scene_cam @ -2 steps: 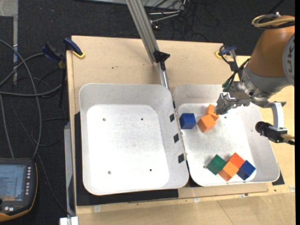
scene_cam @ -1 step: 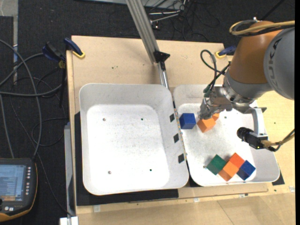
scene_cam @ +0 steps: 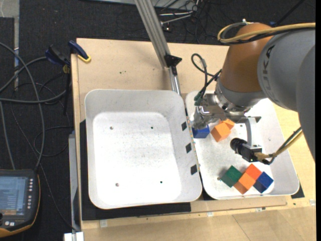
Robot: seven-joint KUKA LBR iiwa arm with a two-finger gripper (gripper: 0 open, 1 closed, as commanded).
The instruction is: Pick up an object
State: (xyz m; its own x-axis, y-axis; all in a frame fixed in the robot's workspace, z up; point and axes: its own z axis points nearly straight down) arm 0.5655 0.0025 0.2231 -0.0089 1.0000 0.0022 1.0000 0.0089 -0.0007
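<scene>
In the right bin (scene_cam: pixel 281 134), my gripper (scene_cam: pixel 204 115) hangs at the left edge, below the grey wrist with its orange band. A small blue block (scene_cam: pixel 201 131) lies directly under the gripper, close to the bin's left wall. An orange block (scene_cam: pixel 222 129) sits just to its right, partly under the wrist. Whether the gripper touches the blue block is hidden by the arm. At the bin's front lie a green block (scene_cam: pixel 231 176), a second orange block (scene_cam: pixel 248 178) and a second blue block (scene_cam: pixel 264 183), packed together.
The left bin (scene_cam: pixel 100 185) stands beside the right one, their walls meeting near the gripper. A black cylindrical part (scene_cam: pixel 244 150) sticks out below the wrist. A metal pole (scene_cam: pixel 153 26) slants in from the back. Cables and a pendant lie off the bench on the left.
</scene>
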